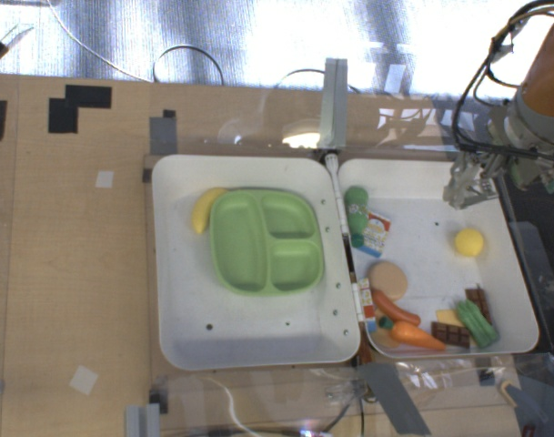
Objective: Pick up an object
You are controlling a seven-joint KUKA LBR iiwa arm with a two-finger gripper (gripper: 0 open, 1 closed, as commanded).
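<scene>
While apparently empty, the tool hangs above the right bin's back corner.

No text can be read anywhere. The small red, white and blue packet in the right bin, beside the green bottle, carries print too blurred to make out.

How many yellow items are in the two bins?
3. A banana lies in the left bin beside the green plate; a lemon sits in the right bin; a small yellow piece lies by the chocolate. More may be hidden.
</scene>
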